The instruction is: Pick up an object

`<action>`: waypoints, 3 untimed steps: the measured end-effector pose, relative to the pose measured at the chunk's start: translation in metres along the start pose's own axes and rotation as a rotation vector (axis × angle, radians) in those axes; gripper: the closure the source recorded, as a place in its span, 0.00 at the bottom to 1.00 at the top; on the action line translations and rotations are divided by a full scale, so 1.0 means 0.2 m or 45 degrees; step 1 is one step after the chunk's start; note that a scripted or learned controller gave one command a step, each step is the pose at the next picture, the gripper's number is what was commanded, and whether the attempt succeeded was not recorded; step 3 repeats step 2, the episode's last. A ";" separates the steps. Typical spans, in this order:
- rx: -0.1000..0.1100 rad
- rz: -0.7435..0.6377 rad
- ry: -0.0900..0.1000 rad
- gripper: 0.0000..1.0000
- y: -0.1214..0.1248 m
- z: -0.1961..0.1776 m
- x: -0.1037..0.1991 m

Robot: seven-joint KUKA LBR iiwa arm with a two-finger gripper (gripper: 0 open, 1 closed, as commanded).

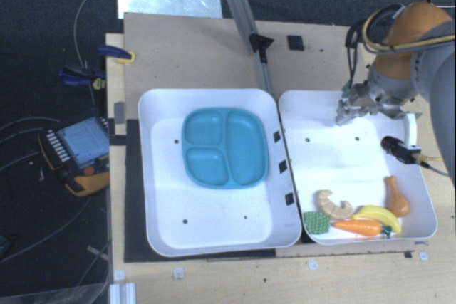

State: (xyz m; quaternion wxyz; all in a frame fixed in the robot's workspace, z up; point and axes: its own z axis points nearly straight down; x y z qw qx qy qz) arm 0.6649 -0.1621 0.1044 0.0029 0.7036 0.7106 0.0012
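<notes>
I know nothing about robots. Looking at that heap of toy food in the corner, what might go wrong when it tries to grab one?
Two risks, I'd guess. The carrot, banana, shrimp-like piece and green piece lie packed together, so the tool may pinch two or knock them aside. They also sit against the right bin's near wall, which could block a finger. The tool hangs at the far end, well away from them.

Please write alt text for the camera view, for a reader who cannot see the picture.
A grey robot arm with an orange band reaches from the right, its gripper over the far end of the right white bin. At that bin's near end lie a carrot, a banana, a croissant and a small green item. The left bin holds a blue divided plate.
</notes>
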 end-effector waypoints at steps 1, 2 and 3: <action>-0.002 0.005 0.002 1.00 0.00 -0.24 0.04; -0.005 0.006 0.000 1.00 0.01 -0.56 0.00; -0.005 0.006 0.000 1.00 0.01 -0.56 0.00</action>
